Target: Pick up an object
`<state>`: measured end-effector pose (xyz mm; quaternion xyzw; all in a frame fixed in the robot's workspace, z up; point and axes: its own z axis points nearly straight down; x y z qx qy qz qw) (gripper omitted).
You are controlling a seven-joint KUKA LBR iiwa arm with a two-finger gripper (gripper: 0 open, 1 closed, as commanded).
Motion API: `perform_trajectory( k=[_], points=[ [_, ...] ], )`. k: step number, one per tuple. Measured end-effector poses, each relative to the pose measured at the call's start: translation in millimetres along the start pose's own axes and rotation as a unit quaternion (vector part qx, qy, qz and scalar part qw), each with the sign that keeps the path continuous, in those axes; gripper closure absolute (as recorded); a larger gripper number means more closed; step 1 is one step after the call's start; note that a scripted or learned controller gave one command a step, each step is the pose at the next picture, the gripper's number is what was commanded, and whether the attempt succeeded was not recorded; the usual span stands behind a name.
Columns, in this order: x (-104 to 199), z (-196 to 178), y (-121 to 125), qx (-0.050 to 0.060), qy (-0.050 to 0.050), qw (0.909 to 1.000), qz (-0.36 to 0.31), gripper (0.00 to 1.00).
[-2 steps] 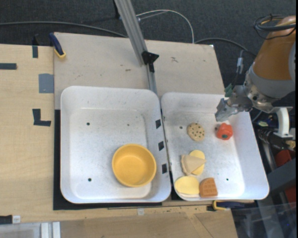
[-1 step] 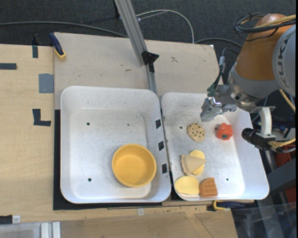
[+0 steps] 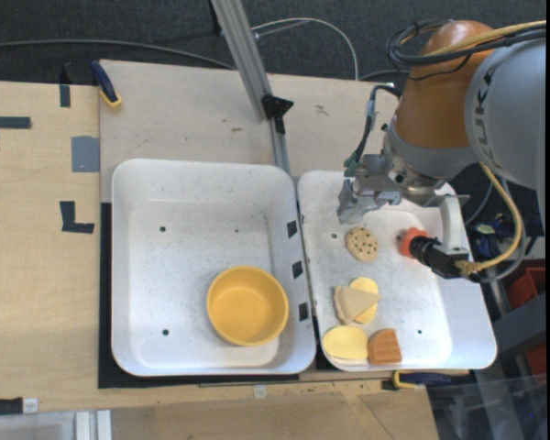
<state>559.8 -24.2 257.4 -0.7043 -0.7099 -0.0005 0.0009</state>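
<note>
Grey pincer (image 3: 350, 207) hangs over right bin (image 3: 458, 337); finger state cannot be told. Speckled cookie (image 3: 361, 243) lies just below it, apart. Yellow bowl (image 3: 247, 305) sits well left.

- Left bin (image 3: 147, 200): open floor across upper half; yellow bowl (image 3: 247, 305) blocks lower middle.
- Right bin (image 3: 458, 337): cookie (image 3: 361, 243), food pieces (image 3: 357, 324) crowd lower left; right side free.
</note>
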Motion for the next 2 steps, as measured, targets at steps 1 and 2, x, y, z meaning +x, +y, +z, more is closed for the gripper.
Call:
perform_trajectory(
  k=[1,2],
  points=[
    [61,10,-6,0.001,0.000,1.0000,0.000,1.00],
    [117,31,-6,0.002,-0.001,1.0000,0.001,1.00]
  ],
)
